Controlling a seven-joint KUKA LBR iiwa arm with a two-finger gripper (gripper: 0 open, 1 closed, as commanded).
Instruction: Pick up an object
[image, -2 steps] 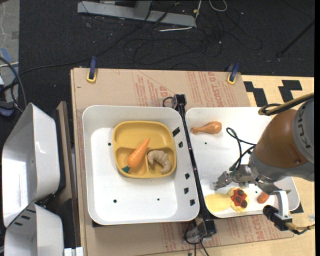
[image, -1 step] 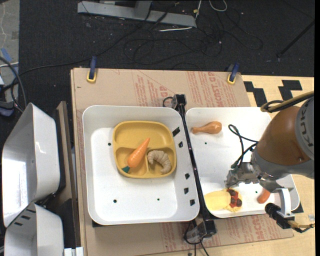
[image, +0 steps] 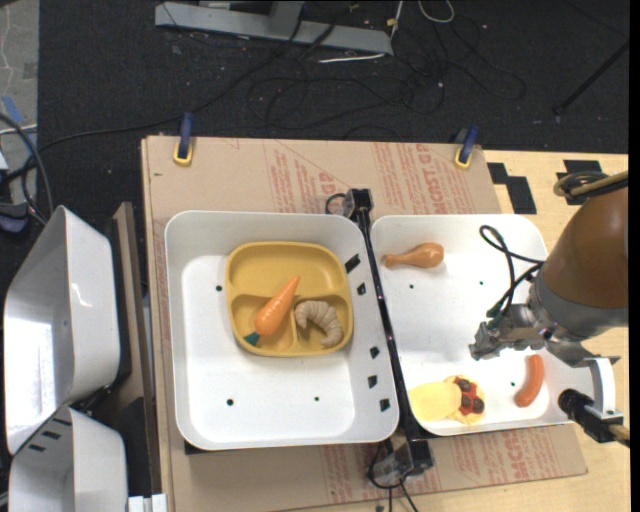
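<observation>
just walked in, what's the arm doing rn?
The KUKA arm reaches into the right bin, its gripper low between the chicken drumstick, the sausage and the yellow food piece. It holds nothing visible. In the left bin, a yellow divided plate holds a carrot and a shrimp.

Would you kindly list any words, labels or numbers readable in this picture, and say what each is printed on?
Red print on the brown cardboard sheet under the two bins: it lies rotated and is too faint and blurred to read with confidence.
More red print along the cardboard's lower right edge: also unreadable.
Nothing readable on the bins, the yellow plate or the toy food.
</observation>
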